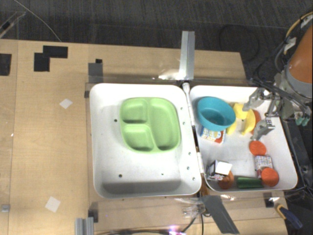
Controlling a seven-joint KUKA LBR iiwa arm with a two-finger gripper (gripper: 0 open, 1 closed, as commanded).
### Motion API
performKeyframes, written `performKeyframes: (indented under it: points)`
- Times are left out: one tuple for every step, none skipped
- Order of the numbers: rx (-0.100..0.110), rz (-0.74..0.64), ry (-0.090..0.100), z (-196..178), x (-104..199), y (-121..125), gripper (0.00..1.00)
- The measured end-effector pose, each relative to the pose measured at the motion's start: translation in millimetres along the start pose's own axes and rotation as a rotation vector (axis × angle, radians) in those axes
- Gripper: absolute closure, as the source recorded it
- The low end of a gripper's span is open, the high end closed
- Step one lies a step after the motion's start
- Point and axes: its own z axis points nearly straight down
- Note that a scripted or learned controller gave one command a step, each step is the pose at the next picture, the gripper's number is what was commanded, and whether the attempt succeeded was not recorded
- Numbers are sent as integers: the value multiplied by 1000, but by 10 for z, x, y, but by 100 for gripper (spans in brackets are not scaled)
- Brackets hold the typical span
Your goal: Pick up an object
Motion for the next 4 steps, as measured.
performKeyframes:
  points:
    - [-3, -5, 13, 1570, -90, -461, 0]
    - [14, 79, -26, 1731, -626, -297, 0]
    - [30, 120, -23, 1789, -918, -169, 0]
    - [32, 286, -20, 1817, -356, -110, 0]
